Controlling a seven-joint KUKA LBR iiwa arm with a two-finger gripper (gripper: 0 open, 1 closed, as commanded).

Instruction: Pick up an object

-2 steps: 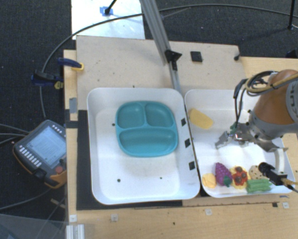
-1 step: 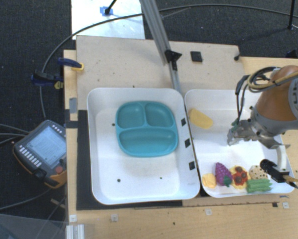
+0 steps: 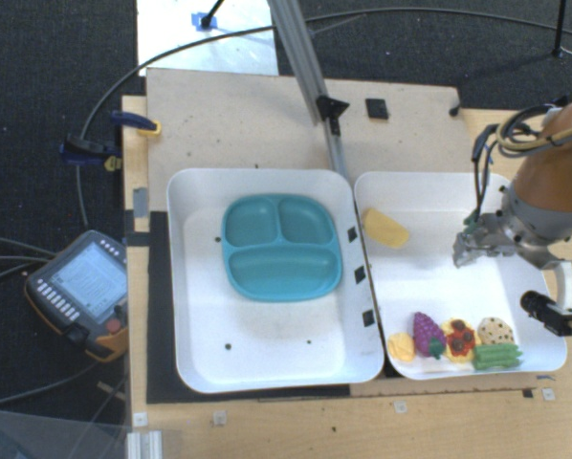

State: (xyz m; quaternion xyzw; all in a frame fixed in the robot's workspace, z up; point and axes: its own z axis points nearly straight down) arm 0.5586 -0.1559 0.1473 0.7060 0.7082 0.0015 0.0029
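Claw (image 3: 467,251) low over right bin (image 3: 429,285), arm (image 3: 549,185) bent in from right

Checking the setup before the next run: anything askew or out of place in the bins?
Nothing spilled or damaged. The teal divided plastic plate lies flat in the left white bin. In the right white bin, one yellow toy piece lies apart from the toy foods along the near wall.

A pale wooden bench (image 3: 257,122) carries two shallow white bins touching side by side: the left bin (image 3: 195,342) and the right bin (image 3: 429,199). A small black block (image 3: 377,109) lies on the bare board behind them, near a metal pole's base (image 3: 330,109).
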